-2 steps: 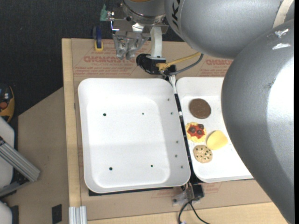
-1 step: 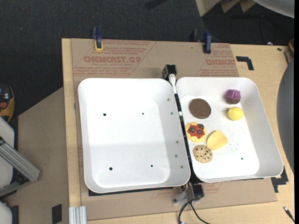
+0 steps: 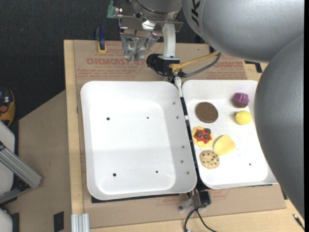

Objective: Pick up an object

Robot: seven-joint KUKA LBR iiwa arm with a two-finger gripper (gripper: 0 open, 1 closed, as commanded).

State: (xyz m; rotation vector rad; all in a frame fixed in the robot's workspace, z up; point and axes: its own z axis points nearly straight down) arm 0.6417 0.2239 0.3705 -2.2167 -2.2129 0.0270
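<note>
Raised above the table [image 3: 72, 129] behind the left bin [image 3: 96, 144], tool [image 3: 134, 50] poised, finger state impossible to tell. Waiting in the right bin [image 3: 256, 170], ready for picking: brown disc [image 3: 206, 112], yellow wedge [image 3: 224, 144], cookie [image 3: 209, 159], purple ball [image 3: 240, 99].

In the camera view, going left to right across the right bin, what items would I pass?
Pizza slice → brown cookie → yellow wedge → purple piece. I left out the chip cookie and the yellow ball, since they overlap others in the order.
</note>
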